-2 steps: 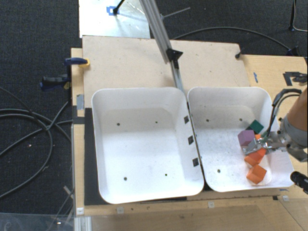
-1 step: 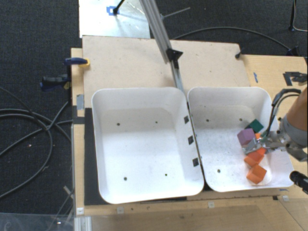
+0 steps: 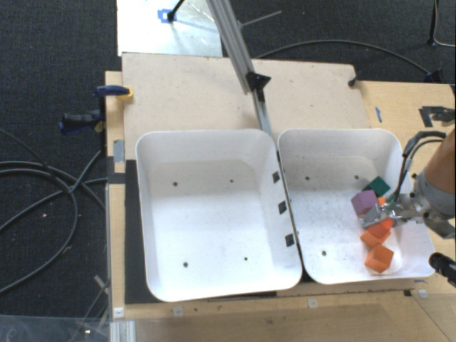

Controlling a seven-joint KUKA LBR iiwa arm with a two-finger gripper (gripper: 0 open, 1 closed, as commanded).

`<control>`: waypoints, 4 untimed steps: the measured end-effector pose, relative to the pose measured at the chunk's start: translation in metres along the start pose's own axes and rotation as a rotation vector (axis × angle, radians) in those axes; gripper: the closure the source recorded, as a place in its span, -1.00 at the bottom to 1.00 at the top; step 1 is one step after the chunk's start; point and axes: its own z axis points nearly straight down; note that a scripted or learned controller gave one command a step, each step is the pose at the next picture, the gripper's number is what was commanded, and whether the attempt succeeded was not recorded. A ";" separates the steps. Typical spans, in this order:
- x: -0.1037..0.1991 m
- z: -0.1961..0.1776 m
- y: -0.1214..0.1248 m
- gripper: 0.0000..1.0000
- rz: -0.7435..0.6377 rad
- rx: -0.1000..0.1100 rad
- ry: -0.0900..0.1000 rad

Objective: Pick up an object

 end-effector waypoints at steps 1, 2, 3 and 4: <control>0.021 0.035 0.058 -1.00 0.002 0.005 0.003; 0.021 0.025 0.058 1.00 -0.003 0.007 0.003; 0.078 0.043 0.048 1.00 -0.004 0.012 0.007; 0.144 -0.062 0.049 1.00 -0.007 0.004 0.007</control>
